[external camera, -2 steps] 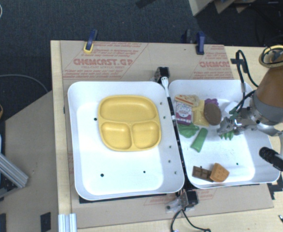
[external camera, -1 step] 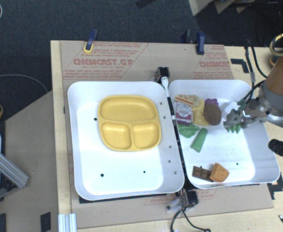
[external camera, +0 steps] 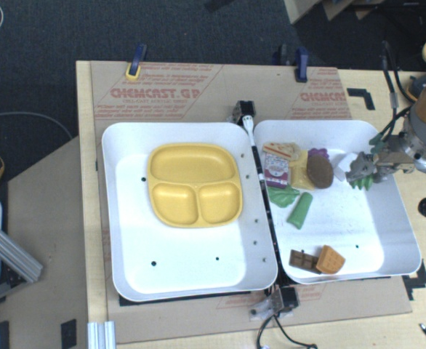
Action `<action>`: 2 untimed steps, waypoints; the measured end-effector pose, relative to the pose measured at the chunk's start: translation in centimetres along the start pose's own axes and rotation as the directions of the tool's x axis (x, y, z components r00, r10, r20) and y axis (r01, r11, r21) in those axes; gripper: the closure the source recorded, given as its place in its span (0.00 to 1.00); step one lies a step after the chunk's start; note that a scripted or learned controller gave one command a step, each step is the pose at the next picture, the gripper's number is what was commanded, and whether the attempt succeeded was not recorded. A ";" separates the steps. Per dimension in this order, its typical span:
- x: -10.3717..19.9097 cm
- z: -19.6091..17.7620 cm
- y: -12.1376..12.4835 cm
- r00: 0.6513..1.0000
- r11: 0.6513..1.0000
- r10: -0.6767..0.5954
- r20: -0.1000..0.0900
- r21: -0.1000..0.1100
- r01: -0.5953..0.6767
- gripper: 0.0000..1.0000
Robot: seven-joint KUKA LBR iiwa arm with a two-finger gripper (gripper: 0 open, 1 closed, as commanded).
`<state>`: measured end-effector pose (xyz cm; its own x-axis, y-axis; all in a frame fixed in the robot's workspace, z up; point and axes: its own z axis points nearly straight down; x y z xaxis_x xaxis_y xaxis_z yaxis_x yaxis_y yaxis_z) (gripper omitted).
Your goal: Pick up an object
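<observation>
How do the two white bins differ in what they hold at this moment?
The left bin holds one thing, a yellow divided tray lying flat. The right bin holds several small items, among them a green piece and a brown rounded one, and the gripper is over it. Both bins are shallow and white.

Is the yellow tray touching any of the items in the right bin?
Apart. The camera view shows the yellow tray lying in the left bin, with both bins' rims between it and the items in the right bin.

The arm (external camera: 425, 126) is grey and rounded, ending in a silvery metal gripper (external camera: 363, 169) with dark cables alongside.
</observation>
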<state>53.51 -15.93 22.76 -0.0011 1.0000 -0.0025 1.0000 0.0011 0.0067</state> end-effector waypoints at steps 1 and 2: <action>4.0 1.0 4.3 1.000 1.000 -0.005 -0.002 0.002 0.005 1.00; 8.3 0.3 9.1 1.000 1.000 -0.005 -0.002 0.000 0.005 1.00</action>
<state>62.60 -7.63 22.55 -0.0058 1.0000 -0.0005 1.0000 0.0058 0.0064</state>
